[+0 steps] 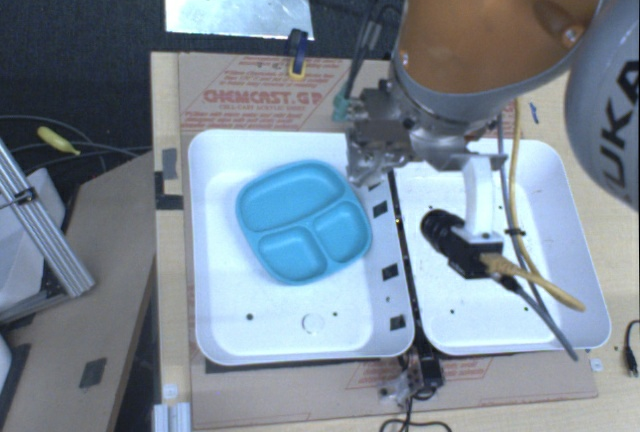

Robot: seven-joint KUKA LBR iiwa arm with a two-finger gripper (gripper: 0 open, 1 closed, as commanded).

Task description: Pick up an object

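Note:
A light blue plate with three compartments lies flat in the left white bin, a little toward its far right part. My gripper hangs over the divide between the two bins, just above the plate's far right rim. The large orange and grey wrist above hides most of the gripper. Nothing shows as held.
The right white bin lies under the arm, which covers its far part. A cardboard sheet lies under both bins. A small blue and yellow clip stands at the sheet's far edge. Grey metal framing stands at the left.

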